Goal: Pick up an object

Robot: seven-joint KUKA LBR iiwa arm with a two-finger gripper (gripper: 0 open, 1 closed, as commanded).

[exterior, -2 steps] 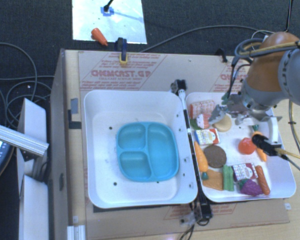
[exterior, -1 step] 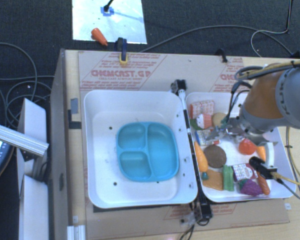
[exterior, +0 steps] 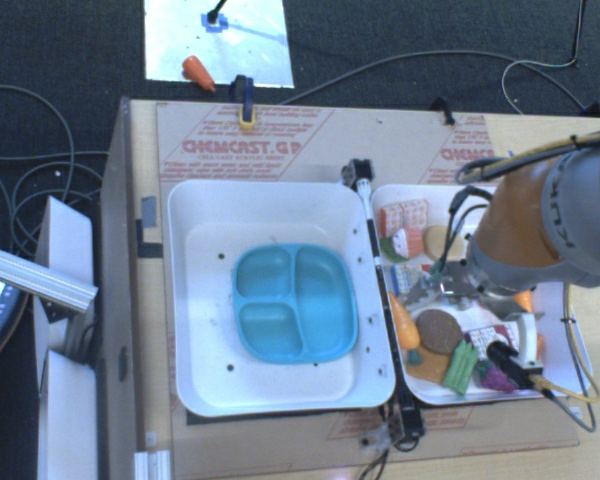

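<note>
The right bin (exterior: 388,200) holds a pile of toy food. An orange carrot (exterior: 407,325) lies along its left wall, beside a brown round patty (exterior: 438,330) and a green piece (exterior: 460,366). A purple piece (exterior: 497,376) lies at the front. At the back sit a red-and-white box (exterior: 405,214), a small red-and-white piece (exterior: 408,240) and a beige round piece (exterior: 438,238). My gripper (exterior: 423,286) hangs low over the bin's middle, just above the carrot and patty, and the arm hides what lies right of it. Nothing shows held.
The left bin (exterior: 205,208) holds a blue divided plate (exterior: 295,303). A metal clamp (exterior: 358,175) sits at the back where the bins meet. Cardboard (exterior: 280,138) lies under both bins, with cables and black floor beyond it.
</note>
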